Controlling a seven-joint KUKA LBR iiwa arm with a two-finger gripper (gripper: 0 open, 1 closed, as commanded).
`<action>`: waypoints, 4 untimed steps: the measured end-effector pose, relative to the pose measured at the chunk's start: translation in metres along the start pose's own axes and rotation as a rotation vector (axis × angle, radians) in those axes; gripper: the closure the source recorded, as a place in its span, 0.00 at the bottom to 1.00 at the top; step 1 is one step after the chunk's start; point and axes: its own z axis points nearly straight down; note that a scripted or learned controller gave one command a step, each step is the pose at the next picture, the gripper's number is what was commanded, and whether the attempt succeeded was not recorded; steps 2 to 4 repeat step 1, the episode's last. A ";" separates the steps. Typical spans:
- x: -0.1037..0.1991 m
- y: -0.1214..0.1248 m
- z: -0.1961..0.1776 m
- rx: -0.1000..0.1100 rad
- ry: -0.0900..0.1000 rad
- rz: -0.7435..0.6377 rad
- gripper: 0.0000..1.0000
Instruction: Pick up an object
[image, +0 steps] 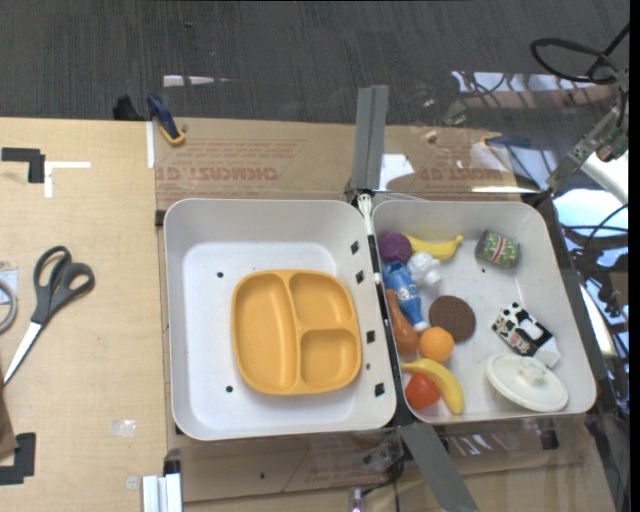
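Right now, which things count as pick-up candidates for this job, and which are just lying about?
Candidates, in the right bin:
two bananas, orange, tomato, blue bottle, brown disc, green can, white lid, cow-patterned toy.

Lying about:
scissors, yellow divided plate in the left bin.

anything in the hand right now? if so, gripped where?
Cannot be told from this view. The toys, among them the orange, the brown disc and the white lid, all lie loose in the right bin.
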 end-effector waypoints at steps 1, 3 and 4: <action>0.020 -0.027 -0.010 -0.001 0.002 -0.503 1.00; 0.020 -0.027 -0.010 -0.001 0.002 -0.503 1.00; 0.020 -0.027 -0.010 -0.001 0.002 -0.503 1.00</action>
